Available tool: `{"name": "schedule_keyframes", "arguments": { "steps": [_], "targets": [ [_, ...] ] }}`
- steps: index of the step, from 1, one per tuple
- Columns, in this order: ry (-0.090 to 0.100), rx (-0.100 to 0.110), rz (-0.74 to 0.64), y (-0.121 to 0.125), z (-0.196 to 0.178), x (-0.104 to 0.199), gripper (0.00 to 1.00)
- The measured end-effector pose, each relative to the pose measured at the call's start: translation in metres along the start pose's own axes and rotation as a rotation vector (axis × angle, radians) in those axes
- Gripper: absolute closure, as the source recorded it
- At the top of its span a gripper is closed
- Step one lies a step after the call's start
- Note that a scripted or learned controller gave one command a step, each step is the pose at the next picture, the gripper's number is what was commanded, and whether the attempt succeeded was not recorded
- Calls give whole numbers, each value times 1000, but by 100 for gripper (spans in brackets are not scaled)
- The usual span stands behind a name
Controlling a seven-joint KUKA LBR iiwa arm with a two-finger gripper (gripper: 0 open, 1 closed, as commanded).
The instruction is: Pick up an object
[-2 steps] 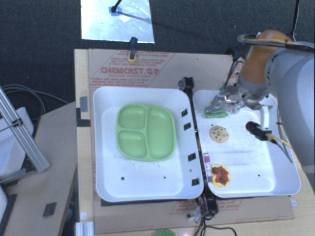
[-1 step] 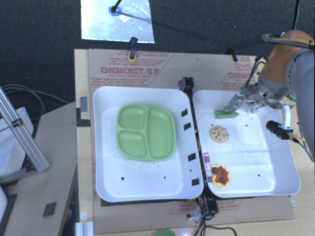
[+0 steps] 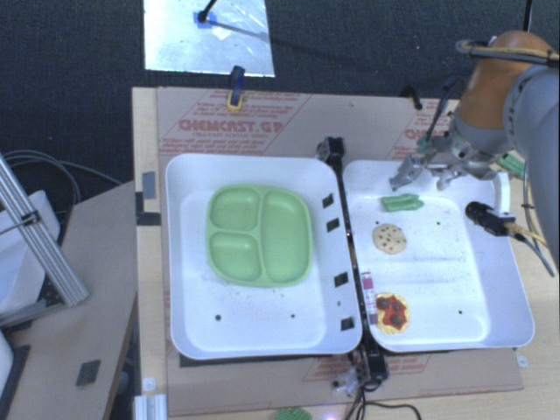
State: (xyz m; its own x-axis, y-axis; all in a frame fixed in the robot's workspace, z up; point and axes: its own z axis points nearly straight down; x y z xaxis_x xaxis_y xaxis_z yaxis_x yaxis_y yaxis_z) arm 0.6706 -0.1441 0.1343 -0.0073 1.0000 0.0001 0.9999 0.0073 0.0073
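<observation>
Your arm (image 3: 512, 94) comes in from the right and hangs over the back edge of the right bin (image 3: 499, 322). The tool (image 3: 426, 175) sits low over that bin's far end with its two fingers (image 3: 402, 178) spread apart and nothing between them. Just in front of it lies a green bean-shaped piece (image 3: 402, 203), close to the fingers but not touching as far as I can see. Nearer you in the same bin there's a cookie (image 3: 389, 239), and well apart from that, by the front left corner, a little pizza slice (image 3: 391, 312). The left bin (image 3: 188, 322) has a green divided plate (image 3: 261, 235) lying flat in the middle. Both bins rest on a cardboard-covered surface (image 3: 262, 121).
</observation>
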Motion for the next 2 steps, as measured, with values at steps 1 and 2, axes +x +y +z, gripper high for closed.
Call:
{"name": "schedule_keyframes", "arguments": {
  "steps": [1,2],
  "targets": [
    [0,2,1,-1,-21,13,0],
    [1,11,7,-61,-9,28,0]
  ]
}}
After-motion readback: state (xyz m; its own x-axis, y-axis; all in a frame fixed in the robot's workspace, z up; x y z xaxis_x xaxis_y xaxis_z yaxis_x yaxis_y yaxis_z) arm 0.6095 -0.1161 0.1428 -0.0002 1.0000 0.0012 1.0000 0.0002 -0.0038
